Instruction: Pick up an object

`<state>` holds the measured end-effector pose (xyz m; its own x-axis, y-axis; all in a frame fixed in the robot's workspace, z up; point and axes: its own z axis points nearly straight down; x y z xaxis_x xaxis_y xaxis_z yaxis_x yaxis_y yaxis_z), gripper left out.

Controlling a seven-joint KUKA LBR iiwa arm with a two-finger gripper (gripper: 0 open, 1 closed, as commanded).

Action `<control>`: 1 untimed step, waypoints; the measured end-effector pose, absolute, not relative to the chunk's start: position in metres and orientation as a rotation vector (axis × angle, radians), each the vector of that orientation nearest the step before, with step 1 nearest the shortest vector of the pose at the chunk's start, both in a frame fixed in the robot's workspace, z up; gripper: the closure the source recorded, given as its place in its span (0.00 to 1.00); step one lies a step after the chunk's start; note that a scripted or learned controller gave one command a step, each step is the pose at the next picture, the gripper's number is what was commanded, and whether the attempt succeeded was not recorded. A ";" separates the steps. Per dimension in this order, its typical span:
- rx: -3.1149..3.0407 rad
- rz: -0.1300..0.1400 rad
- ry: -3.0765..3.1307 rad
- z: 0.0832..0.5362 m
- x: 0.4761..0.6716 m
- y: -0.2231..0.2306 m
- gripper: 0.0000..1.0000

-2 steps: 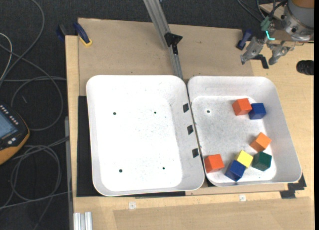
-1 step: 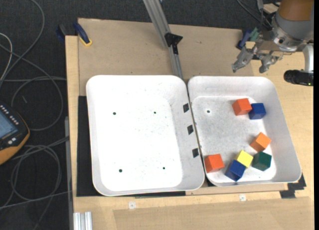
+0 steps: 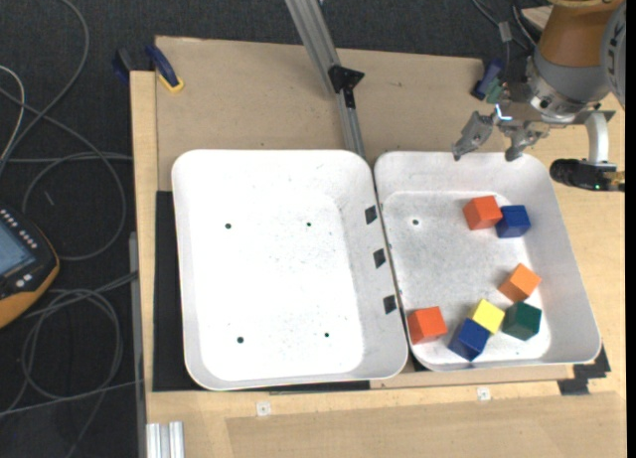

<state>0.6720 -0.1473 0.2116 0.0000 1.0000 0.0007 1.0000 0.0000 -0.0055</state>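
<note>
Flanking the blue block (image 3: 513, 221), an orange block (image 3: 482, 213) touches it.

At the frame's right, the white bin (image 3: 561, 247) holds three orange blocks (image 3: 482, 212), two blue blocks (image 3: 513, 221), a yellow block (image 3: 487, 314) and a dark green block (image 3: 522, 321).

Seven small blocks are seen in the right bin (image 3: 564, 247). An orange block (image 3: 482, 212) is touched by a blue block (image 3: 513, 221) near the top. Lower down, an orange block (image 3: 519, 282), a green block (image 3: 522, 321), a yellow block (image 3: 487, 315), a blue block (image 3: 467, 338) (tilted) and an orange block (image 3: 427, 323) are clustered.
</note>
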 end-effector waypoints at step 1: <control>-2.216 0.005 -2.219 0.163 0.672 -0.137 0.00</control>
<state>0.6718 -0.1373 0.1633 -0.0012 1.0000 0.0015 1.0000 0.0013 -0.0060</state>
